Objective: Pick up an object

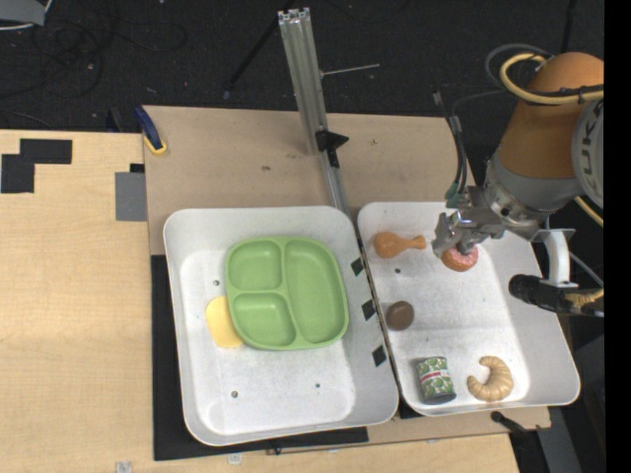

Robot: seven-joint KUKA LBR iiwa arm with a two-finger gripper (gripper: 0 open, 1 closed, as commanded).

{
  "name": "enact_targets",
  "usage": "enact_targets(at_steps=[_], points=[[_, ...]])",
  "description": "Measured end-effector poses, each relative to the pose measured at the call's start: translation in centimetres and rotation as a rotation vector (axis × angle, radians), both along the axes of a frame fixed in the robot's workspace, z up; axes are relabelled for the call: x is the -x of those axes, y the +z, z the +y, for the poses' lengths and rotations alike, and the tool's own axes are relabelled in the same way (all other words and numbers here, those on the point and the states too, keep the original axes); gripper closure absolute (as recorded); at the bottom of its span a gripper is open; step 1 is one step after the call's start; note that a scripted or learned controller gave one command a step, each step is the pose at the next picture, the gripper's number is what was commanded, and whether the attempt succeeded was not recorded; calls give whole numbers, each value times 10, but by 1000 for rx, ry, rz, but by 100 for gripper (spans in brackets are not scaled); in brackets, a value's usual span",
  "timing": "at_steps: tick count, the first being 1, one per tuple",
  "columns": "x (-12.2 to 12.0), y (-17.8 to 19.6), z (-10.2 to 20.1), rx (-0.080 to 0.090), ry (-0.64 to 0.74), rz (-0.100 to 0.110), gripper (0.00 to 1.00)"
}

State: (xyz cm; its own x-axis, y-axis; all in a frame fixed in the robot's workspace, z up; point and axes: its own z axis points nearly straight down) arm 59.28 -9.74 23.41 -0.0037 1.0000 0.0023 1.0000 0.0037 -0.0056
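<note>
The gripper [458, 241] hangs low over the far part of the right bin [552, 382], and directly under its fingertips sits a small reddish round object [460, 258], which seems to be the thing it goes for. The object looks touching the fingertips or very close to them, but I cannot tell if the fingers are spread or pressed together, and I cannot tell if the object is between them or only below them. So I judge the task is in the grasp step: the approach is made, but a hold is not shown and the lifting is left to do. Just to the left of the gripper lies an orange drumstick-shaped toy [397, 244]. Nearer to the camera from the gripper are a brown round piece [399, 314], a green can [434, 378] and a croissant [492, 377]. Well to the left, in the other bin [187, 382], rests a green divided plate [287, 293] with a yellow piece [221, 324] at its edge.
</note>
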Motion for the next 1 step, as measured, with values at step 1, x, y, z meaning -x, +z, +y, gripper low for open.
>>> enact_targets(at_steps=[1], points=[[17, 8, 53, 0, 1, -1, 100]])
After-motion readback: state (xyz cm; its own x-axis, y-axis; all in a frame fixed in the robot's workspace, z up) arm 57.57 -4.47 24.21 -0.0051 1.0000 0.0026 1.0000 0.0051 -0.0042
